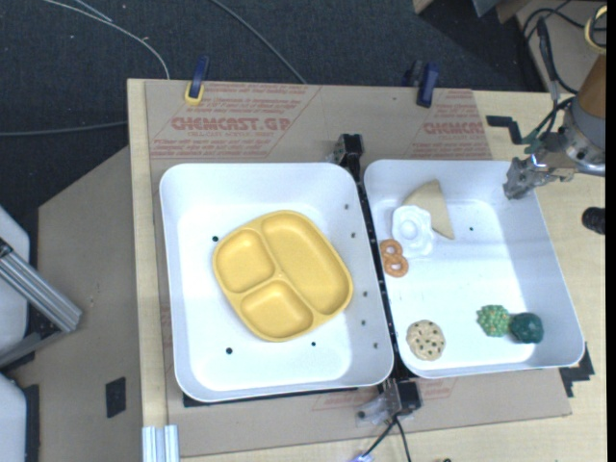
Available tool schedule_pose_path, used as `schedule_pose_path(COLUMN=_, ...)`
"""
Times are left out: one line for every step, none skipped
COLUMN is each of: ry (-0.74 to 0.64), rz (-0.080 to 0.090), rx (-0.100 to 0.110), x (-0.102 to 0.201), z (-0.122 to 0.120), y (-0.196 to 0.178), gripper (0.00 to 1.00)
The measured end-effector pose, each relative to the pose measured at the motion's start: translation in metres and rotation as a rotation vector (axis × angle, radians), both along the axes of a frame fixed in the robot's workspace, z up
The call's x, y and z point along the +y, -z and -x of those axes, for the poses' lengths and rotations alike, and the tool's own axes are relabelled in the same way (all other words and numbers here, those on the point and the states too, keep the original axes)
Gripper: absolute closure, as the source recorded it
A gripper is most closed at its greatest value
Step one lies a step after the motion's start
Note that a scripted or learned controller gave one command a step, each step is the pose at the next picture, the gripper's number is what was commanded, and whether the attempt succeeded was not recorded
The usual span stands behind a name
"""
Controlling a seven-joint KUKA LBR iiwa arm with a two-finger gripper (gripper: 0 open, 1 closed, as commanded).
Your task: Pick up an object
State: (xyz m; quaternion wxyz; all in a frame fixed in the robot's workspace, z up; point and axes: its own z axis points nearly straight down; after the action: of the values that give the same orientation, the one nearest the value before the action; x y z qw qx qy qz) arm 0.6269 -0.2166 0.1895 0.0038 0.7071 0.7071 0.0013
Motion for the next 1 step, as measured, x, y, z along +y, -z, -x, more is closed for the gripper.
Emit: schedule_pose_path(ry=-0.001, rz=0.000, rx=-0.001, x=-0.0005, z=-0.0016, y=-0.0487, gripper=1.00)
